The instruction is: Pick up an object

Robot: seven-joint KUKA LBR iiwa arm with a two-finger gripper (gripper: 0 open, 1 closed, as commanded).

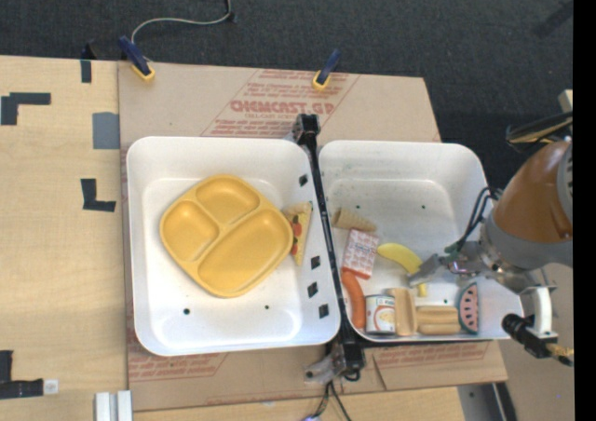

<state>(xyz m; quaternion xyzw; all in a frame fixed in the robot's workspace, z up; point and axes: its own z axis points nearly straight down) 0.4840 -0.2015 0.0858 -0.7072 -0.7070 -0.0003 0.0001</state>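
Pincer (430, 267) hovers beside banana (399, 255), right bin (400, 160).

A smooth, glossy yellow plastic plate (226, 235) lies in a glossy white bin (149, 251) on matt brown cardboard (270, 102).

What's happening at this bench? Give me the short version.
A grey and orange arm reaches in from the right over the right bin, its claw low among toy food: a banana, a hot dog, a can, a watermelon slice. The claw sits just beside the banana; nothing visibly held yet. The left bin holds a yellow divided plate.
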